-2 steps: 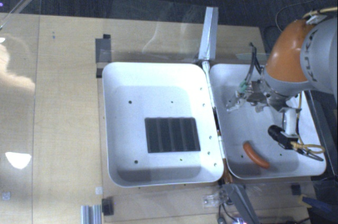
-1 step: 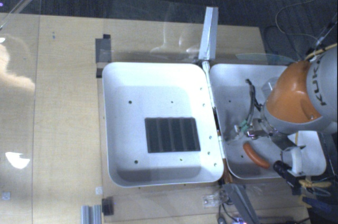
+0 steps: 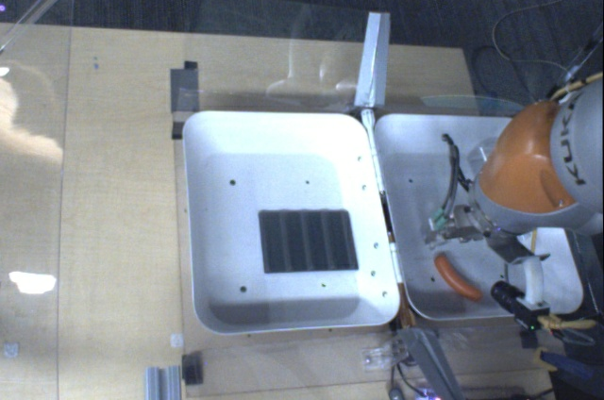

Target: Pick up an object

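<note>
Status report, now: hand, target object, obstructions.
Hand low over right white bin, grip state unclear. Orange sausage-shaped object lies on the bin floor just below the hand, not held. Dark ribbed rectangular block sits apart in left white bin.

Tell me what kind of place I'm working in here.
Likely a robotics lab grasping bench: two shallow white bins, left bin and right bin, on a wooden benchtop, clear shielding, loose cables, carpeted floor.

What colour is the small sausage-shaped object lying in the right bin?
Orange-red. The sausage-shaped object lies near the right bin's front edge, seen in the camera view.
</note>
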Tool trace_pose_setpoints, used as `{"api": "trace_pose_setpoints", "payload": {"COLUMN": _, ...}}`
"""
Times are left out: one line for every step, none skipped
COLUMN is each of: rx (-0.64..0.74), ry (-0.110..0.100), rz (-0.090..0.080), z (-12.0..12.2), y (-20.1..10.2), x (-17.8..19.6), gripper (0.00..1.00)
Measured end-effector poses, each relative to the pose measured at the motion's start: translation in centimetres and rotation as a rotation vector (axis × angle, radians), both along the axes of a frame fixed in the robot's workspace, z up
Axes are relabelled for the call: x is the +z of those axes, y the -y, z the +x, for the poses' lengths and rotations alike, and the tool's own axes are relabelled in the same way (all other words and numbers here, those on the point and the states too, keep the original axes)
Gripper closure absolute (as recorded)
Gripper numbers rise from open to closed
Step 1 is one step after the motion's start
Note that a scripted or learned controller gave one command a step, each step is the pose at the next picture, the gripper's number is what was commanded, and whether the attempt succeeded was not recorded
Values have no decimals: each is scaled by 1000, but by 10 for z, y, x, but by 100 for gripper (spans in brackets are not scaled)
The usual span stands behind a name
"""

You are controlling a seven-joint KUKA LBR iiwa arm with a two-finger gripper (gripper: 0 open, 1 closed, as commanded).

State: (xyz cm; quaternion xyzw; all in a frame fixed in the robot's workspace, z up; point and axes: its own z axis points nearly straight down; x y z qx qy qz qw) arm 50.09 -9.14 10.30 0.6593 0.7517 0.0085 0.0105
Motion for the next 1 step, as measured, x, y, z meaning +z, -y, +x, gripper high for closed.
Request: {"api": "trace_pose_setpoints", "payload": {"rx": 0, "ry": 0, "rz": 0, "z": 0, "y": 0, "x": 0, "gripper": 0}}
